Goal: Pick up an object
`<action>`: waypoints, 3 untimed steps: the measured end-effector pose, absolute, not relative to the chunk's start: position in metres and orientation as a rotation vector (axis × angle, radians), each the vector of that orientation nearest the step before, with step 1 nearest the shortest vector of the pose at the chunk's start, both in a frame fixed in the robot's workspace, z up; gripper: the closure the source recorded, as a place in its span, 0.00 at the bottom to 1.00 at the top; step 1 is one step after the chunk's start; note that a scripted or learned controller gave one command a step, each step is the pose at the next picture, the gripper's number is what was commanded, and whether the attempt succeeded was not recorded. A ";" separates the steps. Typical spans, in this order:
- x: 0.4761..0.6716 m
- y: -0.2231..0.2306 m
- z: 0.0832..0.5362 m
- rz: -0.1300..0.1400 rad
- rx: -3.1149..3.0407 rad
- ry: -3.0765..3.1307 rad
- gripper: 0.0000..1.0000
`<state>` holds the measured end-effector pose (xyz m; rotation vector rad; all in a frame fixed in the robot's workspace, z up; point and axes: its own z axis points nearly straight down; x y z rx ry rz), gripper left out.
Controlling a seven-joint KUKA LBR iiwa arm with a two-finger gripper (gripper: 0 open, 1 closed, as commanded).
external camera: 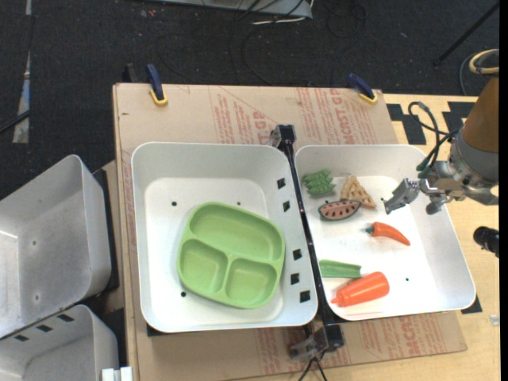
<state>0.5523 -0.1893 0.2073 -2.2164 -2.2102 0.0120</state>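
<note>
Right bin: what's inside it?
Right bin holds green toy, tan wedge, watermelon slice, small chili, carrot. The claw hangs above; anything beneath it is hidden.

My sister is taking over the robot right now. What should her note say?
Gripper: open, holding nothing, over the right bin near its far right side.
In that bin: toy chili pepper nearest the gripper, watermelon slice, carrot, green bean, green leafy piece, tan wedge.
Left bin: green divided plate.
Done: nothing picked.
Left: lower, grasp, lift one toy.
</note>
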 end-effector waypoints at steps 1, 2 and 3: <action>0.555 -0.189 0.215 0.001 -2.221 -2.223 0.00; 0.549 -0.180 0.162 0.003 -2.220 -2.219 0.00; 0.543 -0.189 0.111 0.002 -2.222 -2.217 0.00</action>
